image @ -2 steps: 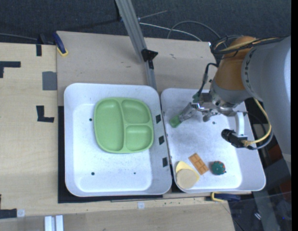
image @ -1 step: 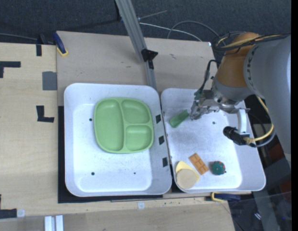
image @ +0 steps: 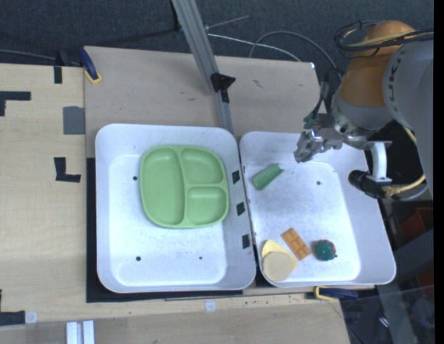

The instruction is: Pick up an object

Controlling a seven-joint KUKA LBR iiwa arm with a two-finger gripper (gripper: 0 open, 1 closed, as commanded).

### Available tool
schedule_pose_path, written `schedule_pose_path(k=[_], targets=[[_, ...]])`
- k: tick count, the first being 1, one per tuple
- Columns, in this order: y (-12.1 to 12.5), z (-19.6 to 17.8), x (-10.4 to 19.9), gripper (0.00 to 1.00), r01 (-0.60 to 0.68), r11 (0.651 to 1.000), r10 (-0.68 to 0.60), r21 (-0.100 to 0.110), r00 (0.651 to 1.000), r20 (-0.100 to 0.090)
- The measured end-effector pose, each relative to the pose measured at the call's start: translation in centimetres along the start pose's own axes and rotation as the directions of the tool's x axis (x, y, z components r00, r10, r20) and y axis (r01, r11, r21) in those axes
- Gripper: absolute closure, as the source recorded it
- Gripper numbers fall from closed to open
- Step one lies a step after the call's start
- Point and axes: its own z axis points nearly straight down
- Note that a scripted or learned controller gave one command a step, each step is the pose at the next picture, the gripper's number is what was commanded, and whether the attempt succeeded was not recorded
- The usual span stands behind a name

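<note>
The arm comes in from the right of the frame, and its gripper (image: 306, 151) hangs over the upper part of the right-hand bin (image: 351, 213), nothing between its fingers; they look drawn close together at the tip, though the view is small. Just to its left and slightly lower lies a small green block (image: 266, 175), tilted on the bin floor near the wall that divides the two bins. I'd take that as the likeliest thing to be picked. It looks like a light toy piece, stiff and smooth, so it may skid if nudged rather than squeezed; taking it across its narrow width, near the middle, seems the safest hold. Down in the lower part of the same bin sit a pale yellow round piece (image: 278, 263), an orange waffle-like piece (image: 296, 243) touching or just beside it, and a small dark green and red ball (image: 324, 250) nearby. The left bin (image: 114, 213) holds a green divided plate (image: 185, 185), broad and flat, a poor candidate for two fingers.
</note>
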Motion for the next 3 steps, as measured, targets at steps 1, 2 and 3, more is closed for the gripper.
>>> schedule_pose_path(k=[1,2,3], targets=[[-0.2,-4.8,0.9,1.0,0.001,1.0,-0.001,0.001,1.0,-0.001],[-0.1,-8.9,0.9,1.0,0.001,1.0,-0.001,0.0,1.0,0.0],[-1.8,-7.0,6.0,1.0,0.004,1.0,-0.004,0.008,1.0,-0.002]])
